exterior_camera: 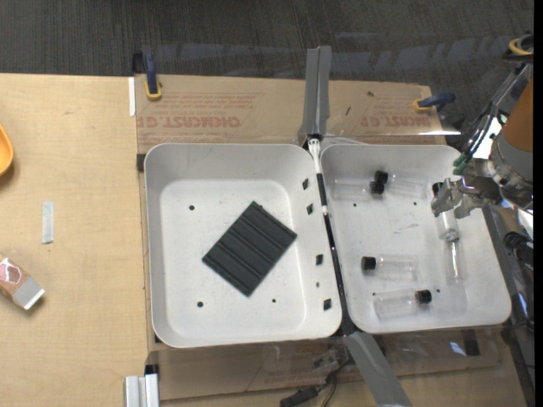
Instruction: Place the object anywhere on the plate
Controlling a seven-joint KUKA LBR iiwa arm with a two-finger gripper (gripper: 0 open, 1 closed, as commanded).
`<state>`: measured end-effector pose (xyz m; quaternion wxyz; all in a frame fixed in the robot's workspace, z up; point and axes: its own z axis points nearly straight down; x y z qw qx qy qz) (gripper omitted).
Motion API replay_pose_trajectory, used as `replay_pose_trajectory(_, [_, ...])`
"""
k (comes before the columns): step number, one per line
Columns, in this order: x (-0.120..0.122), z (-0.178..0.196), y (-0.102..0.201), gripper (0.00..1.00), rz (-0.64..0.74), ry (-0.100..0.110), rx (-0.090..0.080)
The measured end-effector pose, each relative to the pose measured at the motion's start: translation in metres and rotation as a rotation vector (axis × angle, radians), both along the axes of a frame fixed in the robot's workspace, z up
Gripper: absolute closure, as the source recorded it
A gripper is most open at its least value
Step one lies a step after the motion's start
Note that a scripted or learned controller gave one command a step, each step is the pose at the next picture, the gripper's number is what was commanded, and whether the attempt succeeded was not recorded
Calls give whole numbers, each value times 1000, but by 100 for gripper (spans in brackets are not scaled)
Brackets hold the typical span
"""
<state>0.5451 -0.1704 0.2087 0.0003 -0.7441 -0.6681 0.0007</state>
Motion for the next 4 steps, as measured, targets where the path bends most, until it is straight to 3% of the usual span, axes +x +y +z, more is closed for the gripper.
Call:
replay_pose_trajectory(1, [92, -4, 79, 100, -109, 1, -1])
replay_pose_trajectory(2, [114, 19, 119, 100, 17, 0, -2])
replay_pose_trajectory(3, [113, 2, 203, 100, -83, 3, -2])
replay_pose_trajectory(4, [66, -18, 167, 100, 52, 3, -1])
